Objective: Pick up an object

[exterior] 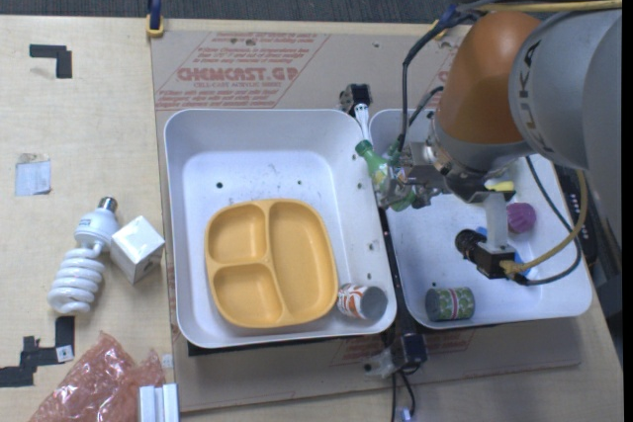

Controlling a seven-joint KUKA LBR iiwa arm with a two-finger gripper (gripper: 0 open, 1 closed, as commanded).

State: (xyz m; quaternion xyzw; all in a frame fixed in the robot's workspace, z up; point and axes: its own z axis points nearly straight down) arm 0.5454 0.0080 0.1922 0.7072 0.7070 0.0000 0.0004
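Two white bins sit side by side. The gripper [407, 185] hangs at the left edge of the right bin [554, 296], beside a small green thing [371, 158]. Whether the gripper is wide or closed is too hidden to know. The green thing looks light and hard, so grab its thin middle.
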